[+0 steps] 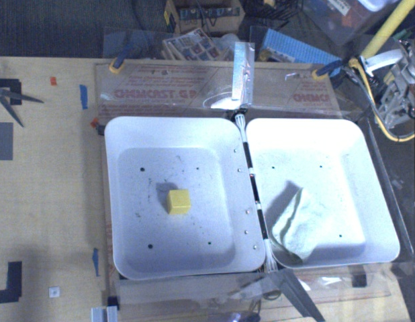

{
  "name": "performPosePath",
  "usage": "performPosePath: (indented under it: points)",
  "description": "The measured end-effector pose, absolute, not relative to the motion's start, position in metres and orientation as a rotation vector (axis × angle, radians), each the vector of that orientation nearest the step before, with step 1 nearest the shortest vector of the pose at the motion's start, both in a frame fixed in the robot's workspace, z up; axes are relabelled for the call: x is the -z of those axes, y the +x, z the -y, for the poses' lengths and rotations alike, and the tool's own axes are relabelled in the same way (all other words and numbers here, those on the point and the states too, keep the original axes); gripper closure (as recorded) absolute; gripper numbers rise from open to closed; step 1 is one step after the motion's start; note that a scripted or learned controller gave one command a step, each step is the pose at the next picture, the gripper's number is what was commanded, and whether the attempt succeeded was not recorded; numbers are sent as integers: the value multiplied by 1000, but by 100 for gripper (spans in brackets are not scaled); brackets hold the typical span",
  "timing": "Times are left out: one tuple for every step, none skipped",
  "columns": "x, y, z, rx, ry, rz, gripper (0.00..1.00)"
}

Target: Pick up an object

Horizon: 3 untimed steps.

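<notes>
The gripper (398, 94) on this robot is a pretty messy-looking bit of kit. It's pale grey and silvery metal pieces stacked close together, with thin bright edges and darker gaps between them, so it reads more like an open frame than a smooth housing. There's a whitish flat piece along its upper part. A yellow cable (379, 121) comes off it, thin and bright against the dark background, hanging in a loose curve. Any screws, labels or markings on the metal are too blurry to make out, the fine detail is honestly just a smudge
</notes>
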<state>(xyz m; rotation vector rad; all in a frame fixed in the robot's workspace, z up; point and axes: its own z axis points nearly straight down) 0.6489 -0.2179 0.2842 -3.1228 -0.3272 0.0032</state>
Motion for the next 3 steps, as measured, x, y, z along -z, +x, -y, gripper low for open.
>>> performPosePath:
  points:
    - [-250, 644, 199, -3, -3123, 319, 100]
    - [-218, 655, 194, -3, -3122, 322, 100]
    - [-318, 618, 171, 1, -3125, 319, 100]
